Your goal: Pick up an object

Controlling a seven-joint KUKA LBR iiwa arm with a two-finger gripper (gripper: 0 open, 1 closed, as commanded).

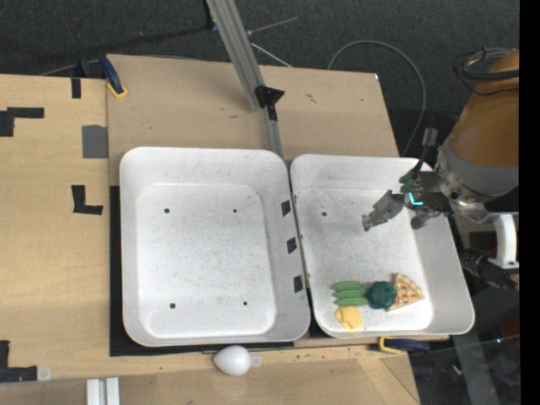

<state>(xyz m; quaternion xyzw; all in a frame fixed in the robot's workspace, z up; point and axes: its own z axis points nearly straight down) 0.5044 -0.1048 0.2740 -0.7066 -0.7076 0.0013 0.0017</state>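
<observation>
The gripper (395, 210) is hanging spread and empty over the right bin (316, 175), risking a miss because the toys (375, 294) are lying crowded at its near edge.

Arm (489, 133) cut off at right edge, toys (375, 295) too small to identify

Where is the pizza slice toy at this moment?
In the camera view, the pizza slice toy lies near the front right corner of the right bin, against a dark green toy.
</observation>
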